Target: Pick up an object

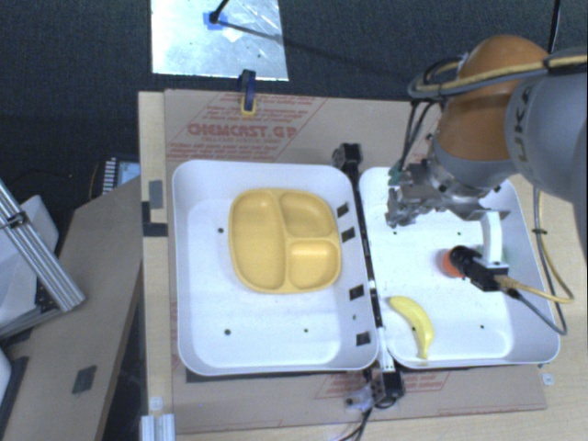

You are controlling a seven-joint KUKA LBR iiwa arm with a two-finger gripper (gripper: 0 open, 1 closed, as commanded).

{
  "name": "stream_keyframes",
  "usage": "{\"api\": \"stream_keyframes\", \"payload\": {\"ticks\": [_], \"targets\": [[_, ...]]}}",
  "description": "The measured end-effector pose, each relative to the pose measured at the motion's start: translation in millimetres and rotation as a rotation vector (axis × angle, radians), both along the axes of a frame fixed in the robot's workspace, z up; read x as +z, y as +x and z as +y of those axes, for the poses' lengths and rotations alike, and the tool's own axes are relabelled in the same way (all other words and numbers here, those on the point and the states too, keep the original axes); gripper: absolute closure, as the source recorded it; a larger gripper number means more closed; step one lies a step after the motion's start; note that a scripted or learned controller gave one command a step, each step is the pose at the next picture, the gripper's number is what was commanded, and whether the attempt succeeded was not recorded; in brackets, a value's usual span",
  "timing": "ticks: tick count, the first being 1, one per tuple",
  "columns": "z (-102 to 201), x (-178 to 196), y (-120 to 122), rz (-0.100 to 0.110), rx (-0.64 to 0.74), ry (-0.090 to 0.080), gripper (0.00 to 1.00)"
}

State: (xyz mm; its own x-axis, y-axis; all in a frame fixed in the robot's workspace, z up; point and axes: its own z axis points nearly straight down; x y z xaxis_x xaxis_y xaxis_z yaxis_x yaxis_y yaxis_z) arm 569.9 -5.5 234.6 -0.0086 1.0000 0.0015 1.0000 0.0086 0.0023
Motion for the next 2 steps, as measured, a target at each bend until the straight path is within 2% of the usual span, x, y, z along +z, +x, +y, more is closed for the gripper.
{"api": "stream_keyframes", "payload": {"ticks": [1,2], "targets": [[51.4,5.2,16.5,0.001,-0.003,-0.002,1.0],[101.0,-8.7,29.3,0.002,0.0,0.0,1.0]]}}
